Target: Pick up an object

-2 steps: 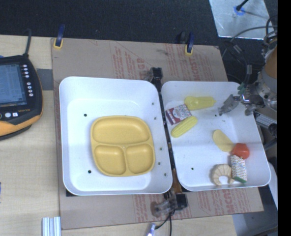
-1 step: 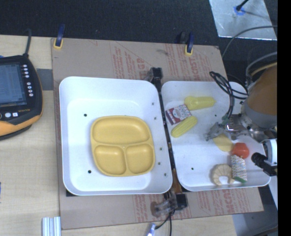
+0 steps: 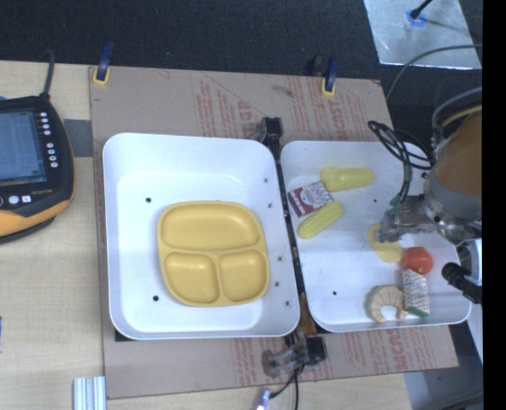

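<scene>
Right now your claw (image 3: 396, 226) sits low in the right bin (image 3: 343, 301), directly over a pale yellow piece (image 3: 385, 244) just left of the red tomato (image 3: 417, 260); that piece peeks out beneath it, toward the near wall. You cannot tell whether anything is gripped. Counted: two yellow corn cobs (image 3: 320, 220), one red-and-white packet (image 3: 308, 198), one croissant (image 3: 386, 301), one wrapped item (image 3: 414, 291). One yellow divided tray (image 3: 213, 252) lies in the left bin (image 3: 129, 186).

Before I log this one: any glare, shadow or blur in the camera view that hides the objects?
Camera view: glare washes out the left bin floor around the yellow tray; the arm shades the right bin near the claw, blurring the yellow piece beneath; other items are soft but distinguishable.
</scene>
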`<state>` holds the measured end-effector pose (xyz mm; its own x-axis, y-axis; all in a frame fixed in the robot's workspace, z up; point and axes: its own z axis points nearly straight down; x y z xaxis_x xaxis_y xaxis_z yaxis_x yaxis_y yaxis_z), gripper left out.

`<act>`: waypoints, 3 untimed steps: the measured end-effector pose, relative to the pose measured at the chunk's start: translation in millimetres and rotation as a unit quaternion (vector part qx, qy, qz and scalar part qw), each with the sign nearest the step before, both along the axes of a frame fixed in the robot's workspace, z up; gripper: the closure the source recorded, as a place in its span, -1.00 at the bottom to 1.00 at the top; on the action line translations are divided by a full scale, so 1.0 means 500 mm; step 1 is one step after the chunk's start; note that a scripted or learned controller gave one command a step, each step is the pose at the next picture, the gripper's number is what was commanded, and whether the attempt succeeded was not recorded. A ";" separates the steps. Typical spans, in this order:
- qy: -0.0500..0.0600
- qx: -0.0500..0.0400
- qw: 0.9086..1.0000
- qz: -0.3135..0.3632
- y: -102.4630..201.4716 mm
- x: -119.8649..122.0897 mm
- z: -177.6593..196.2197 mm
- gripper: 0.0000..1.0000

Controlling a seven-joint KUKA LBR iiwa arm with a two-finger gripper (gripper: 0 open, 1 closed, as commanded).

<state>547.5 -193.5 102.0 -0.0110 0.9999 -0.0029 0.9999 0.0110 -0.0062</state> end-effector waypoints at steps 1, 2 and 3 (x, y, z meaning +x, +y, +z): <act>-0.002 0.001 1.000 -0.002 0.042 -0.009 0.088 1.00; -0.002 0.001 1.000 -0.002 0.041 -0.010 0.087 -1.00; -0.003 0.002 1.000 -0.003 0.094 0.160 0.193 -1.00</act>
<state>627.7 -146.7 198.6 -0.0045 1.0000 0.0009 1.0000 0.0045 -0.0004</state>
